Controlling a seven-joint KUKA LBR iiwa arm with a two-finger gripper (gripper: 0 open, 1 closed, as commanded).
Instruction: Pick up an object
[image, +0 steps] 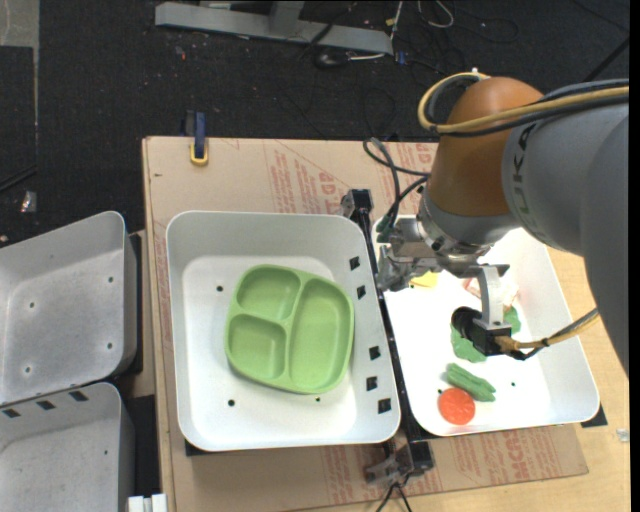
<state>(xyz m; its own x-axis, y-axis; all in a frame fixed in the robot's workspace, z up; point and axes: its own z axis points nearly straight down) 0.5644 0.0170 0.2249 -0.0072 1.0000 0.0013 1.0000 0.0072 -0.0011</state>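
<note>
Okay, I'm looking down on both bins, side by side on the brown surface (260, 170). The arm (560, 160) reaches in from the right, and its orange-banded wrist hangs over the upper left part of the right bin (572, 392), close to the wall it shares with the left bin (200, 240). The wrist body blocks my line of sight to the jaws, so I cannot tell whether they are wide, narrow or closed on anything.

The loose pieces I can go for all sit in the right bin. There's an orange-red ball (457, 406) near the front wall. Just above it lies a long green pod (470, 381), slanted, very near the ball or touching it. Further up there's a flat green piece (463, 349), partly covered by the arm's hardware. A small yellow piece (425, 282) peeks out just below the wrist, and a pale pink-and-white piece (511, 294) lies to its right, half hidden.

The left bin holds a green divided plate (290, 328), three compartments, lying flat and turned a little off square, near the middle of the bin floor.

At the back left of the surface there's a blue and yellow clamp (199, 138). Off the surface on the far left I see two more white trays (60, 290)
</note>
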